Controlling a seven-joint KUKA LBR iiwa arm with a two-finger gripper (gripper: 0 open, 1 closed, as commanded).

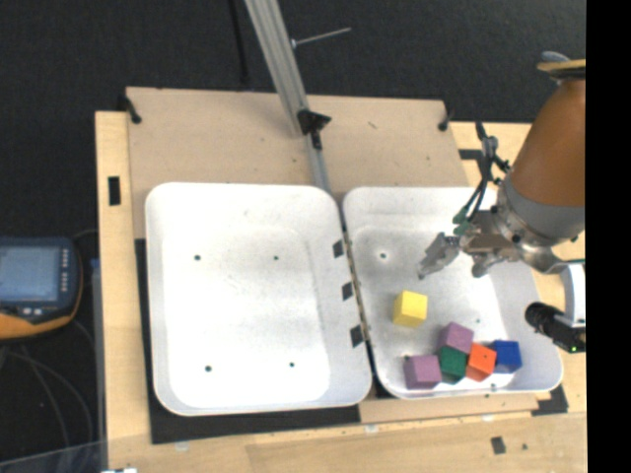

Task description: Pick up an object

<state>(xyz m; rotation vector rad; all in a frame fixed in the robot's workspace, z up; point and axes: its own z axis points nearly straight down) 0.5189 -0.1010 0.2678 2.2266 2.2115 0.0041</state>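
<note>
**Yellow block: easiest candidate, standing alone**

Yellow block (411, 308) sits in the right bin (513, 382), near its middle, well apart from the cluster toward the lower edge: two purple blocks (422, 371), a green block (453, 363), an orange block (481, 360) and a blue block (507, 354), packed touching or nearly so.

Gripper (455, 254) hangs above and to the right of the yellow block, fingers spread, nothing between them.

Judgement: small rigid cube, probably light, with flat faces that may be slick. Best hold is across two opposite side faces, centred, fingers square to them. The clustered blocks leave little finger room.
</note>
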